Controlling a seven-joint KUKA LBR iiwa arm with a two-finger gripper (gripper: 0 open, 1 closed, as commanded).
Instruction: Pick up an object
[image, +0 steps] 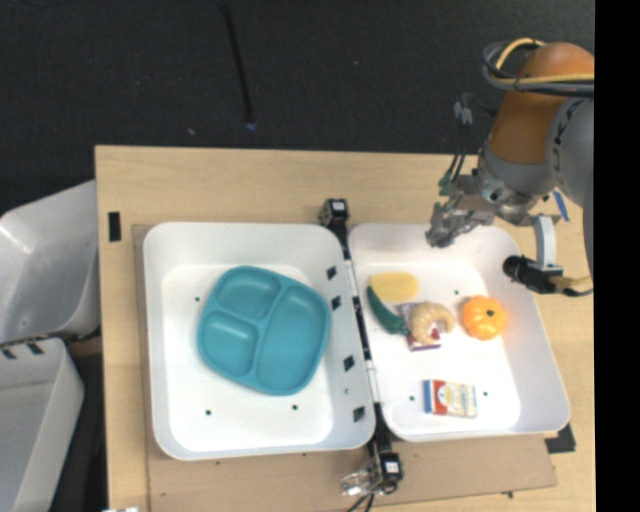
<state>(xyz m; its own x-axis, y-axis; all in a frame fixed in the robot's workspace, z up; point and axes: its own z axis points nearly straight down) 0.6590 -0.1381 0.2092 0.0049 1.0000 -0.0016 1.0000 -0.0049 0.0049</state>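
Reaching in from the right: one grey arm (530, 120) with an orange band, bent down over the far edge of the right bin (540, 400). Gripper (441, 236) hanging low over the bin's far left corner, with nothing seen between its tips. Open or closed: cannot tell, too small and blurry.

Two white bins side by side on one wooden bench (120, 330).

In the left bin (170, 420): one teal plate (264, 329) with three sections, lying flat in the middle.

In the right bin, five things:
- one yellow piece (395, 286), near the left wall
- one dark green thing (384, 310), touching the yellow piece
- one lumpy tan thing (428, 323), in the middle
- one small orange pumpkin (483, 318), just beside the tan thing
- one little box (449, 398), near the front, apart from the others

All five well apart from the gripper.
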